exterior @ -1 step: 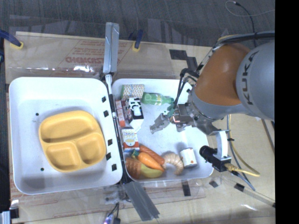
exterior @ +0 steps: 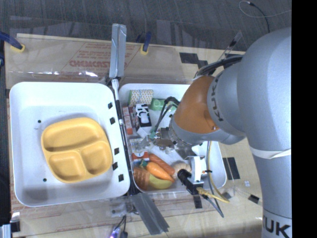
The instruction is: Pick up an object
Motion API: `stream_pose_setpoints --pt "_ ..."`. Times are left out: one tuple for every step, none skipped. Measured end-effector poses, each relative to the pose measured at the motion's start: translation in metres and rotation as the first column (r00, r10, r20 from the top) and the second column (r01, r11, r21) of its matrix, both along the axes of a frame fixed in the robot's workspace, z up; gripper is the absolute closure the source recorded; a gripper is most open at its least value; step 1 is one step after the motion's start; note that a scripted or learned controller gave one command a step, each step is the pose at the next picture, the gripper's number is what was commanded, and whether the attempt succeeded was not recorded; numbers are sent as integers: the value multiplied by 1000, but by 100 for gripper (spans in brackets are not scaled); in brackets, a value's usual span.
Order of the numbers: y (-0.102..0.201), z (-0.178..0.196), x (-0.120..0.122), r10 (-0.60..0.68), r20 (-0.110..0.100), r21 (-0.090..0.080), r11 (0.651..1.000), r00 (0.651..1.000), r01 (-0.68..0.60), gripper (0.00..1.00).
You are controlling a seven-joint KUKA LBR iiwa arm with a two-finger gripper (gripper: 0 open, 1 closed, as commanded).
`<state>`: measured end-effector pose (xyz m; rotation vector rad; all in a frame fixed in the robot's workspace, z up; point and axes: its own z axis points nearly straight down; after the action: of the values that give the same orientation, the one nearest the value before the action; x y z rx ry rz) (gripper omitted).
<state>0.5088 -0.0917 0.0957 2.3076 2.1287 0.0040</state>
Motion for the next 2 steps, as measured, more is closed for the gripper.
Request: stream_pose_setpoints --pt "-6 1 -28 248 9 -3 969 969 -248 0" --pt "-5 11 -27 254 8 0 967 967 -254 100"
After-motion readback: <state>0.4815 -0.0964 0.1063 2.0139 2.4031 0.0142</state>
